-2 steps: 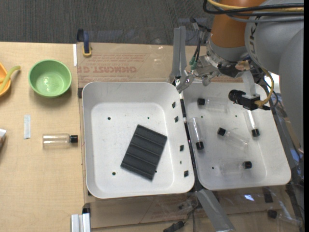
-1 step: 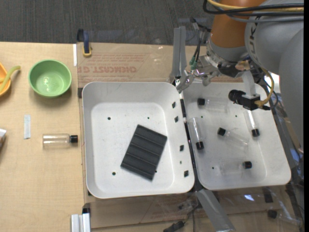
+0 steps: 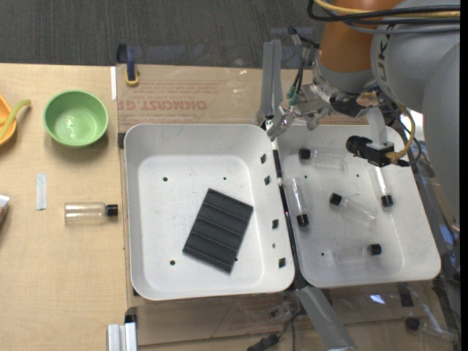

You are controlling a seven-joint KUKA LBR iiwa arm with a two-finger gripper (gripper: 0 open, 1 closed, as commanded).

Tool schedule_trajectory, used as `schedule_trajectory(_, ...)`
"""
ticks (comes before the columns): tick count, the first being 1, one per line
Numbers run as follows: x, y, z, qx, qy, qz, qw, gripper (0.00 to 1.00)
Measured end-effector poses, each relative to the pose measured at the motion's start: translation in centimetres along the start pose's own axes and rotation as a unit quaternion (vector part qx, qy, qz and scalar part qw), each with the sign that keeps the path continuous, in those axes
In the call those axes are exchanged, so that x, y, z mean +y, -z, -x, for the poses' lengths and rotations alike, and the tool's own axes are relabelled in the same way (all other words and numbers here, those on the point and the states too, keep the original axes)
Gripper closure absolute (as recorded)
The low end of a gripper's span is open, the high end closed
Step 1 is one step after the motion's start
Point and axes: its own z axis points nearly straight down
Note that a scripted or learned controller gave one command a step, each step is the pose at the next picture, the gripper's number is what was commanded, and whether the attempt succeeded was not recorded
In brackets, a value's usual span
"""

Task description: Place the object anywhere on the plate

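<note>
Two shallow white bins sit side by side on the desk (image 3: pixel 66 269). The left bin (image 3: pixel 146 269) holds a dark ribbed plate (image 3: pixel 218 230), lying flat and turned at a slant. The right bin (image 3: pixel 417 262) holds several clear bottles with black caps (image 3: pixel 298 203), scattered apart. The arm (image 3: pixel 409 42) hangs over the right bin's far edge, its gripper (image 3: pixel 296 112) near the bins' shared corner. Left of the bins stand a green bowl (image 3: pixel 76 118) and another clear bottle (image 3: pixel 91 210).
</note>
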Motion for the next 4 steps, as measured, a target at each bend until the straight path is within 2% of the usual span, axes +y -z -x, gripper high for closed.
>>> schedule_trajectory(4, 0.0, 0.0, 0.0, 0.0, 0.0, 0.0, 1.0, 0.0)
